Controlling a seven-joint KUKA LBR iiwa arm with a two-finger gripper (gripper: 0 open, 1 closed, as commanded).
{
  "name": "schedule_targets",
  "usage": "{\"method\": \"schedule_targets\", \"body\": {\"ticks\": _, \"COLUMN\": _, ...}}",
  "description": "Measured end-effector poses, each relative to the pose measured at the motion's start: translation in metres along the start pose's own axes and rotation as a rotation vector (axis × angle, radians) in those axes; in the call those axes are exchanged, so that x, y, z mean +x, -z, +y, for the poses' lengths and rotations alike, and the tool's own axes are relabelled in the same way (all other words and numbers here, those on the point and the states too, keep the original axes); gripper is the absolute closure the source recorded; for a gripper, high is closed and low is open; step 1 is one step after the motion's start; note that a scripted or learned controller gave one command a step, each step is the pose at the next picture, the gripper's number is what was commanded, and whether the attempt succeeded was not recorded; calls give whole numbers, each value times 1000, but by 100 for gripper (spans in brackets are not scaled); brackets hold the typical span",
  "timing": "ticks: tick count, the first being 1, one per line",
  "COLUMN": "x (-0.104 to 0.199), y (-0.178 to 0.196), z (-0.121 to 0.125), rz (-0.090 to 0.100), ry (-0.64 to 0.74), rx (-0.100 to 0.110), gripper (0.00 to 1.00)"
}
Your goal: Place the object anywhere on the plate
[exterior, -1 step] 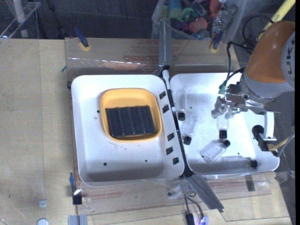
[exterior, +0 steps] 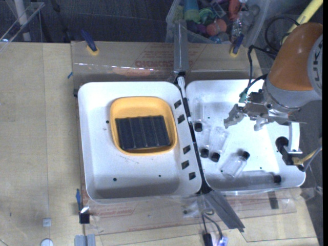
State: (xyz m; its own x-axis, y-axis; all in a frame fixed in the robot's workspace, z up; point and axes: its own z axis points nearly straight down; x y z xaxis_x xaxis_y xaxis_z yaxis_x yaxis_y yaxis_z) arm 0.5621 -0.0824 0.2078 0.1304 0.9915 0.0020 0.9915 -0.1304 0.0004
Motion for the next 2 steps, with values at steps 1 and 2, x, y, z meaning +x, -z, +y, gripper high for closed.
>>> {"method": "schedule_targets", "body": {"ticks": 1, "x": -34, "y": 19, "z": 44, "rz": -3, "ry": 37, "rx": 0, "gripper": 0}}
{"method": "schedule_targets", "body": {"ticks": 2, "x": -106, "y": 26, "z": 71, "rz": -5, "ry": 272, "rx": -3, "gripper": 0}}
